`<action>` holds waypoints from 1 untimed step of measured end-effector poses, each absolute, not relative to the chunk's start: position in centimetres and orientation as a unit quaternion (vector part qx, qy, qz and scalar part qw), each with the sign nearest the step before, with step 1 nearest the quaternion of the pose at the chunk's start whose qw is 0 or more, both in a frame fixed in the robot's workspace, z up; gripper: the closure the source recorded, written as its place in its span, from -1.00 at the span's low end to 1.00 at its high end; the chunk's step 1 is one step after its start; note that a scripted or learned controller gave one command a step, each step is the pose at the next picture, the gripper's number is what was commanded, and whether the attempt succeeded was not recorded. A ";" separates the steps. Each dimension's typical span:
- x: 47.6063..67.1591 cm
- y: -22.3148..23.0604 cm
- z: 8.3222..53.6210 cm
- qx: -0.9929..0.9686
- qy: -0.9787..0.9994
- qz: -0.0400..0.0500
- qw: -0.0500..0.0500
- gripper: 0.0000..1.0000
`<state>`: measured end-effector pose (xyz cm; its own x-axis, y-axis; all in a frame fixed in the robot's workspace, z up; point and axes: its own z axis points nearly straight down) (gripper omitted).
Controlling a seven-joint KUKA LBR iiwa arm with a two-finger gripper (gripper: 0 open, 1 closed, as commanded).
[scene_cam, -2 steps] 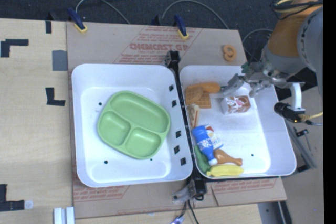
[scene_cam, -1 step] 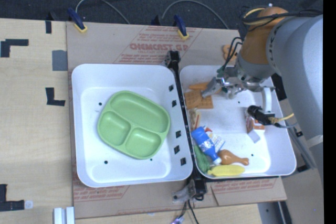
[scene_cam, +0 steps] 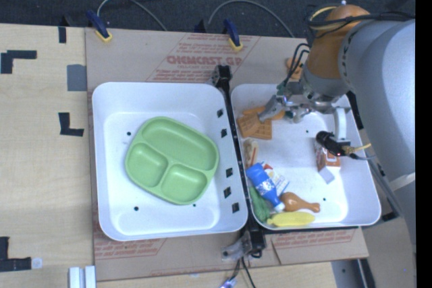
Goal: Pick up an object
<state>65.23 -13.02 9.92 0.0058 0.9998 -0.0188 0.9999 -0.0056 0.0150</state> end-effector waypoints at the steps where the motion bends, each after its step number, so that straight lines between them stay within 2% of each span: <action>1: 65.5 -12.9 9.9 0.709 0.705 -0.001 0.014 -1.00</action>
<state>65.48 -12.92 9.94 0.0065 0.9997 -0.0215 0.9998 -0.0061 0.0174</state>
